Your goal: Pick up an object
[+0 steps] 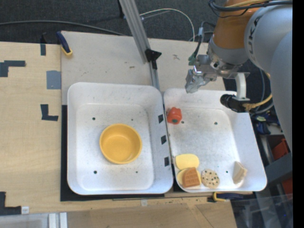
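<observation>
Arm [266, 27] reaches from right, tool [194, 85] pointing down.

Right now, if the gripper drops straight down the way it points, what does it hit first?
Probably the far rim of the right bin, just under the gripper. The red pepper sits nearer and to the side, likely missed; depth is hard to judge.

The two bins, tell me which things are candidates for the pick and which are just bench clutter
For the pick:
gripper
red pepper
yellow bowl
yellow block
toast piece
cookie
pale wedge

Lying about:
blue and yellow clamp
metal pole
grey tape marks
</observation>
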Robot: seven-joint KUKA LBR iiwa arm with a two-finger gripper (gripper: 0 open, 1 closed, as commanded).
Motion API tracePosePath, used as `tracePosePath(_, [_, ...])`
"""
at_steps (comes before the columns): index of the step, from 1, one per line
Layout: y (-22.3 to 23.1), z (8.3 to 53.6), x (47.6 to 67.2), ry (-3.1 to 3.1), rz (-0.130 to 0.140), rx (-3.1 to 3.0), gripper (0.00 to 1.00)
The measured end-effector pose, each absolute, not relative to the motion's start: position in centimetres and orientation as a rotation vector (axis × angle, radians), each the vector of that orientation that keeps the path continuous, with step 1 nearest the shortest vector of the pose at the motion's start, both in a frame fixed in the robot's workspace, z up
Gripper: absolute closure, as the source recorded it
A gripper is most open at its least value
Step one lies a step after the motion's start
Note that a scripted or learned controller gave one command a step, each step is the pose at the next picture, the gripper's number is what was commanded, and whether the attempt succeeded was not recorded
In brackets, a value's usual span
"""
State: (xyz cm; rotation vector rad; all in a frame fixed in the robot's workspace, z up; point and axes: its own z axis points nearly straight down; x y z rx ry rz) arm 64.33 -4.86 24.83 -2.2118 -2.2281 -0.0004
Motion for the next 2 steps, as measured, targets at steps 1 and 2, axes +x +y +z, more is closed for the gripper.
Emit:
tracePosePath(1, [1.2,24.0,63.3,-2.227,0.002,-2.211,1.00])
tracePosePath(2, [5.7,24.0,63.3,-2.226,0.000,-2.213,1.00])
